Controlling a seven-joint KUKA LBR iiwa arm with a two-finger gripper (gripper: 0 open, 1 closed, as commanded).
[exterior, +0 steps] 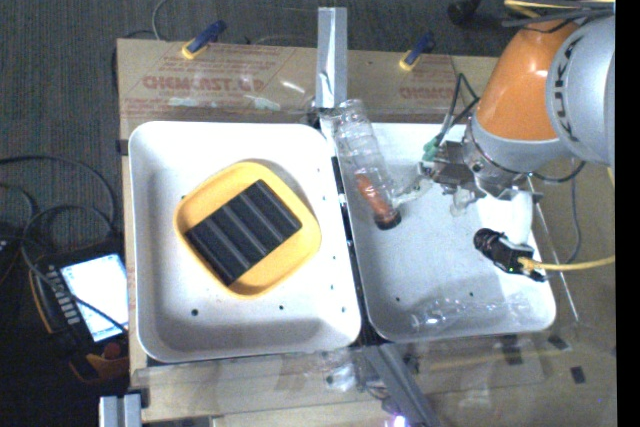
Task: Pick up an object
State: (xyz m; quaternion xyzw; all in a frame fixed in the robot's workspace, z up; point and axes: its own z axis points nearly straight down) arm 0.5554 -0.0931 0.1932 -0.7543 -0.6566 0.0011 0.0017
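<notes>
End effector (462,177) sits over right white bin (440,285) near its upper right; can't tell its grip state. Clear plastic bottle w/ brown cap (366,167) lies tilted along that bin's left wall, apart from it. Yellow tray w/ black ribbed insert (248,226) in left white bin (160,155)

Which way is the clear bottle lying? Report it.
Tipped: the clear bottle lies on its side along the right bin's left wall, dark cap nearest the camera.
</notes>
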